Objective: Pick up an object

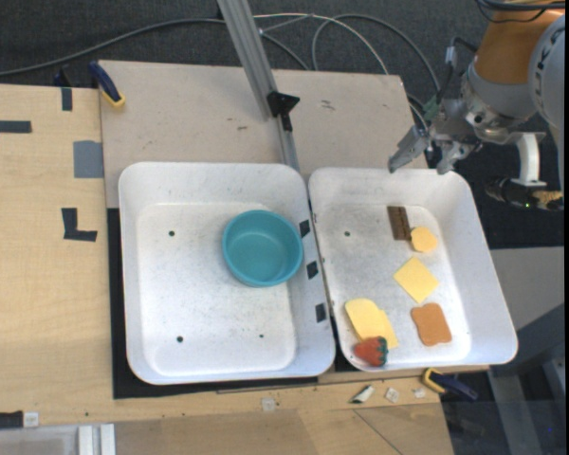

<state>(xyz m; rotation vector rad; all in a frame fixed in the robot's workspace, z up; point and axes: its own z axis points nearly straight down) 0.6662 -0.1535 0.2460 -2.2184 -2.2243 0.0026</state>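
The gripper hangs above the far rim of the right bin, near its upper right corner, with the grey arm and its orange band rising behind it toward the upper right of the view. Its two fingers look spread apart, one dark finger slanting out to the left and the other lying near the bin's edge, and nothing sits between them. Inside the right bin, a small brown block lies toward the far side, with a round yellow piece just beside it on its near right. Nearer the camera rests a pale yellow square slice, and below that an orange-brown slab. At the near left of this bin a second pale yellow piece touches a red strawberry-like toy with a green top. The left bin holds a teal bowl, upright, set toward its right side. Both bins sit side by side on the table, and a metal pole slants up from between their far edges.
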